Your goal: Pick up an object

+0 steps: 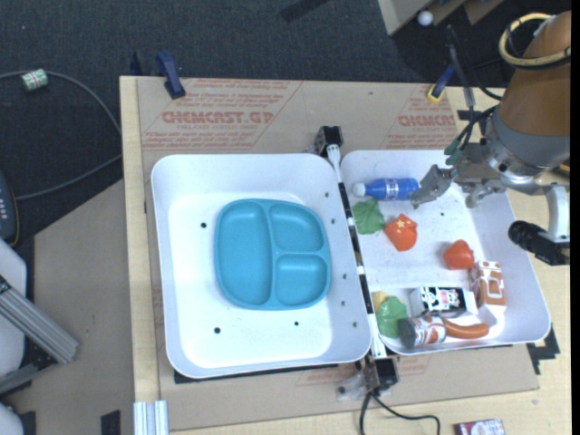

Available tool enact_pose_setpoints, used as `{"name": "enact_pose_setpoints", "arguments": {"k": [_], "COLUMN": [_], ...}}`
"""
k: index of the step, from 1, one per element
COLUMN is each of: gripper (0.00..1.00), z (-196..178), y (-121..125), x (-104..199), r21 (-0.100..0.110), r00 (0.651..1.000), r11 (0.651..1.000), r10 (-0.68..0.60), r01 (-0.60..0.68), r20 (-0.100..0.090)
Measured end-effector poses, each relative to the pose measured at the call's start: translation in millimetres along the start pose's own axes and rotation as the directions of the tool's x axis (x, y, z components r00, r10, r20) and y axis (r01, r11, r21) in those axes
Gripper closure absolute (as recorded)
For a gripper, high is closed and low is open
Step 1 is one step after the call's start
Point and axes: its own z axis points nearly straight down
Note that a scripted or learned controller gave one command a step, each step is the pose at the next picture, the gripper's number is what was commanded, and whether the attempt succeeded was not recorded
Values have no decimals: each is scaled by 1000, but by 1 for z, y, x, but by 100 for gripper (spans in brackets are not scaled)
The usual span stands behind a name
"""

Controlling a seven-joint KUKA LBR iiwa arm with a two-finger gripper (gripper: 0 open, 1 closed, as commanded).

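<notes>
Hand hovers over the right bin, fingers apart, nothing between them, just beside the blue bottle. Risk: it's round, lying flat, could roll off along the wall.

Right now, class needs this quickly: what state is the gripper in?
Gripper: cannot be told; it hangs over the right bin near the blue bottle.

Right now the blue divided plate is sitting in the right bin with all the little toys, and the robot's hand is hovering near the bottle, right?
Not quite. The camera view shows the blue divided plate alone in the left bin, not the right one. The rest holds: the small toys lie in the right bin, and the gripper hovers near the blue bottle.
</notes>
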Motion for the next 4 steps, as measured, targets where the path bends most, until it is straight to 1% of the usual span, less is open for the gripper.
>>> {"name": "enact_pose_setpoints", "arguments": {"k": [1, 2, 3, 4], "gripper": [0, 100, 0, 100], "z": [148, 138, 138, 128], "y": [0, 1, 0, 1], "x": [8, 8, 8, 9], "r21": [-1, -2, -2, -3], "r00": [1000, 1000, 1000, 1000], "r11": [1000, 1000, 1000, 1000], "r10": [1, 2, 2, 2], "r01": [-1, -2, -2, -2], "r20": [0, 0, 0, 0]}}
